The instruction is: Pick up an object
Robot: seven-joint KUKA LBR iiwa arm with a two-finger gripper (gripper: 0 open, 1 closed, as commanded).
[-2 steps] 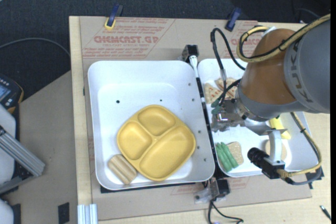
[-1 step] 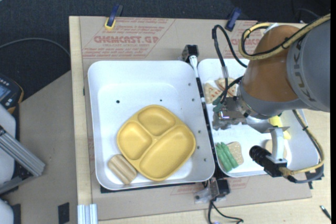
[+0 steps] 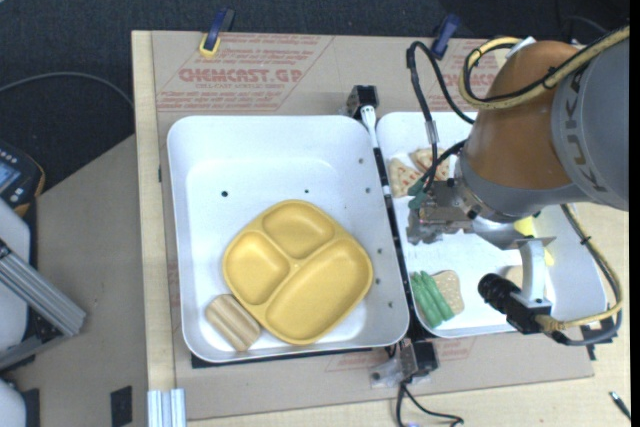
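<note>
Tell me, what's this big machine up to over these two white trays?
A grey and orange robot arm reaches in from the right over the right bin, its tool down near the bin's left side, close to some small food-like items: a tan waffle-like piece and a green piece on a cracker. Its job is picking something up; nothing is visibly held. The left bin holds a yellow divided plate and a tan wooden block.

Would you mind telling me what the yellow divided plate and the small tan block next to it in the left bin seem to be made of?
The yellow divided plate looks like moulded plastic with a smooth, slightly glossy finish: uniform colour, rounded compartment walls, soft highlights. The tan block touching its lower left edge looks like unfinished wood or a wood-look toy: matte, with faint parallel lines like grain. The view leaves that open.
</note>
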